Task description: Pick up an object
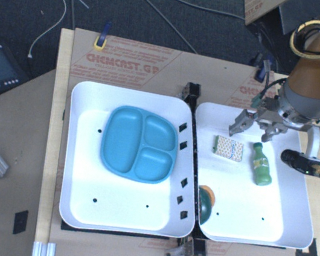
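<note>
Three objects to choose from: all of them sit in the right bin [288, 236], none lifted yet.
Progress: pretty much at the start, judging by how things lie. Nothing is between the fingers, so the whole pick is left to do.
Gripper: the gripper [253, 130] hangs over the far part of the right bin with its two fingers spread apart, pinching nothing.
Green bottle: the green bottle [260, 164] lies on its side on the bin floor, just below and a bit right of the fingertips. Looks like the closest candidate.
Packet: a small flat patterned packet [229, 148] lies just left of the bottle, near the fingers too. Whatever is printed on it is too small to read.
Ball thing: a green and orange round object [205, 201] is tucked against the near left wall of that bin, well away from the gripper.
Left bin: the left bin [81, 159] holds a blue divided plate [140, 144], flat and untouched.
Writing: the brown board [129, 60] under the bins has red print that reads something like "CHEMCAST GP". The rest of the lettering is too blurry to make out.
Bottle label: there's a pale label on it, not readable.
</note>
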